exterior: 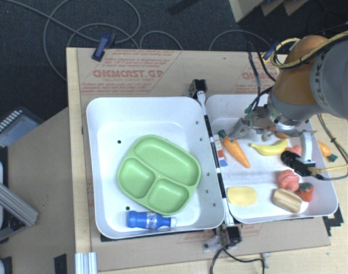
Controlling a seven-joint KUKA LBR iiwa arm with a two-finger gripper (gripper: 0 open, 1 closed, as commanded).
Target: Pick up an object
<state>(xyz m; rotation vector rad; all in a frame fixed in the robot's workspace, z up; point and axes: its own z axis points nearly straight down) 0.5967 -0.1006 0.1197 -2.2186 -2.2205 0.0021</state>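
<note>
likeliest target: the banana [270, 148], lying flat in the right bin [328, 207], just right of the carrot [237, 152] and up from the yellow disc [242, 196]. worth descending straight down, jaws set across the banana's narrow width, clear of the carrot. hanging just above the banana, the gripper [267, 129]; cannot tell how wide open, nothing seen held. left of the carrot, in the other bin, a green divided plate [158, 174].

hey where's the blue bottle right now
In the camera view, the blue bottle lies on its side in the left bin, by its near wall, just below the green divided plate.
</note>
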